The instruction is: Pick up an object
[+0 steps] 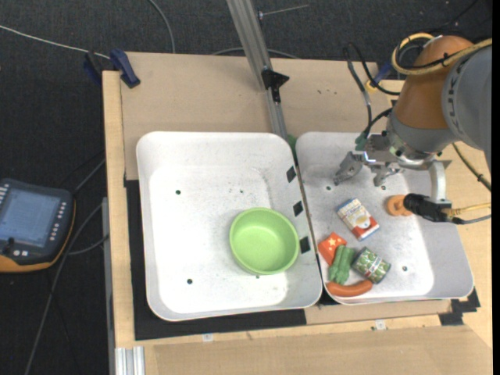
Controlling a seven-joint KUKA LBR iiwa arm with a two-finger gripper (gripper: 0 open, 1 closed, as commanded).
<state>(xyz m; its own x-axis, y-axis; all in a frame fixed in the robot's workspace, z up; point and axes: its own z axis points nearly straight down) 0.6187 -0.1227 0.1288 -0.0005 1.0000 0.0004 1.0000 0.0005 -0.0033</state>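
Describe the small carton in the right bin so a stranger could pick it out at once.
Start at the right bin, the one the arm reaches over. Near its middle, below the gripper, lies a small carton, apart from the cluster of toy food at the bin's near edge. It is the one boxy, mostly white item, with red and blue print.

Robotics lab: plywood bench [195, 92], 2 white bins [168, 162], teach pendant [31, 221], loose cables [94, 6], dark carpet.
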